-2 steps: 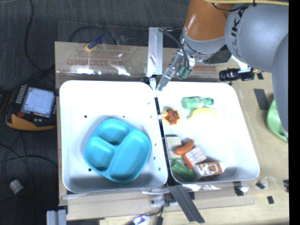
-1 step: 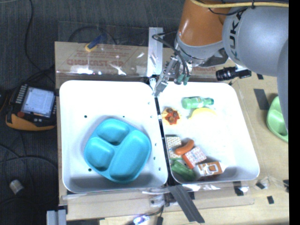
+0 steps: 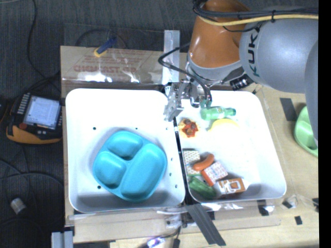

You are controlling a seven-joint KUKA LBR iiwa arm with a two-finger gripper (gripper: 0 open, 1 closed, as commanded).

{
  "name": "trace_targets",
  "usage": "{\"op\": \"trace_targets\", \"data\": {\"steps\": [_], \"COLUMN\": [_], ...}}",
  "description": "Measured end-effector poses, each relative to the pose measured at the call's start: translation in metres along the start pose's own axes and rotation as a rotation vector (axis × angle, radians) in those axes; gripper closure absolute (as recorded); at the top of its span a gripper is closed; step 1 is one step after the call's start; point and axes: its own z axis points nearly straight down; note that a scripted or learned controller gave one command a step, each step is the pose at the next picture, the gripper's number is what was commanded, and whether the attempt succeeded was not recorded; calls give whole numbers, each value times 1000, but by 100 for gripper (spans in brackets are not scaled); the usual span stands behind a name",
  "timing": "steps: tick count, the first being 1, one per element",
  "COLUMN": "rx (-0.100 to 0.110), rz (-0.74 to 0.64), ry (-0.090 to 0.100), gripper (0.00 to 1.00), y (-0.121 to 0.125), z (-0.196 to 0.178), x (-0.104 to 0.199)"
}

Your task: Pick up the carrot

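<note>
At the far left of the frame, on the dark floor beside the surface, lies a handheld device with a lit screen [image 3: 39, 112]. Right of it, the left white bin [image 3: 83, 190] holds a blue divided tray [image 3: 130, 164], tilted, in its lower middle. Above that bin, at the top of the surface, lies a clear plastic sheet with red print [image 3: 111, 66]. Near the frame's centre, the gripper [image 3: 178, 103] hangs over the upper end of the wall between the two bins, its metal fingers [image 3: 170, 109] pointing down; whether they are spread or pressed together I cannot tell, and nothing can be seen between them. Just below and right of it, in the right white bin [image 3: 264, 154], sits a small red and orange toy [image 3: 189, 128]. Further right, near the bin's upper part, a green bottle [image 3: 217, 112] lies just beside a yellow banana-like piece [image 3: 222, 123]. In the bin's lower left, amid a cluster of toy food, the carrot [image 3: 200, 163] lies tilted, touching a small box with orange print [image 3: 213, 173], with a green item [image 3: 200, 186] and a brown carton [image 3: 231, 186] below. The grey arm with its orange band [image 3: 217, 30] fills the upper right.
</note>
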Motion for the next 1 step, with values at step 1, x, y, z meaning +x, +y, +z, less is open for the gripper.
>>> {"op": "trace_targets", "data": {"steps": [1], "rx": [0], "rz": [-208], "ry": [-3], "gripper": [100], "y": [-20], "z": [-46], "x": [-20]}}
